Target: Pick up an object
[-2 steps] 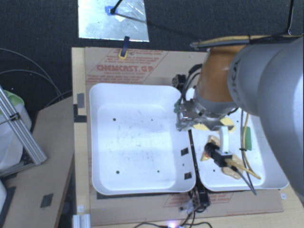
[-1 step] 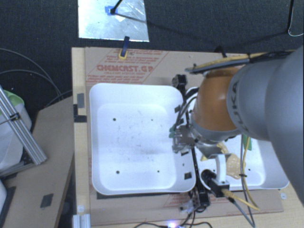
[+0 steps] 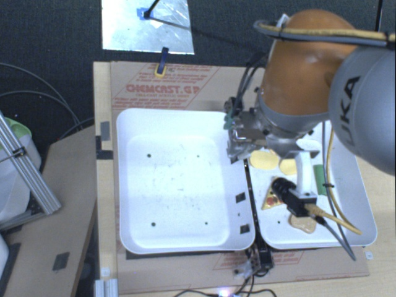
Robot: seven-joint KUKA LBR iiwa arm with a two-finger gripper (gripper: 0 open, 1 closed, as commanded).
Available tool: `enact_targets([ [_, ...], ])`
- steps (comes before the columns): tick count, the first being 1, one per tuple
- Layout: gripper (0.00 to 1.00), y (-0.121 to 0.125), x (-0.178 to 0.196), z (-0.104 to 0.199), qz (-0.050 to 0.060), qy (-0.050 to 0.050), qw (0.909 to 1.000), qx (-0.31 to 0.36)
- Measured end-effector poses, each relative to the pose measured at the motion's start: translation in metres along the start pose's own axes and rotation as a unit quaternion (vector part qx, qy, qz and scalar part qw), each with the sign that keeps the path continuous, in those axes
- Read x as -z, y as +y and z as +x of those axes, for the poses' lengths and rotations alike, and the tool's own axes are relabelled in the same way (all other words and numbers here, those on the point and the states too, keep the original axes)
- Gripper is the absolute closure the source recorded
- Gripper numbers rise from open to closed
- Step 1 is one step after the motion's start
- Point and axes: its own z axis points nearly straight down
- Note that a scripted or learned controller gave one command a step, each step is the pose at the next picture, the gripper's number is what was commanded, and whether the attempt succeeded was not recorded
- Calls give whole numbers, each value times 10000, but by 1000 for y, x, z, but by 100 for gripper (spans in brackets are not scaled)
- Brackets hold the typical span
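Far left: slanted aluminium rails [image 3: 28, 172] stand at the frame's edge, with a green-and-white thing partly hidden behind them.
Table [image 3: 68, 184]: pale wood, carrying a cardboard sheet [image 3: 167, 88] printed in red letters; both bins lie on that sheet.
Above the cardboard: a shiny metal plate [image 3: 148, 14] lies on the dark floor covering, and a small blue-and-yellow clip [image 3: 162, 63] sits at the cardboard's top edge.
Left bin [image 3: 179, 184]: white and shallow, with a few small dark dots on its floor.
Seam between the bins: two small black squares [image 3: 241, 198] sit on the left bin's right rim.
End effector [image 3: 237, 146]: it hangs over the seam, at the upper left corner of the right bin, just beside the yellow disc; whether it is released or clenched, I cannot tell, and nothing shows in its grasp.
Right bin [image 3: 362, 224]: white, holding all the loose things.
Yellow disc [image 3: 265, 160]: flat on the bin floor near the left rim.
Yellow piece [image 3: 288, 166]: just right of the disc, partly hidden.
Triangular slice [image 3: 271, 199]: red and yellow, below the disc.
Tan piece [image 3: 303, 226]: near the bin's lower rim.
Green strip [image 3: 318, 179]: further right, partly covered.
Arm [image 3: 365, 98]: grey with an orange band, reaching in from the right over the right bin.
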Motion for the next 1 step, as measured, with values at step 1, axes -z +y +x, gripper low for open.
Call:
enact_targets([
  [1, 100, -7, -41, 56, 104, -26, 9999, -5],
])
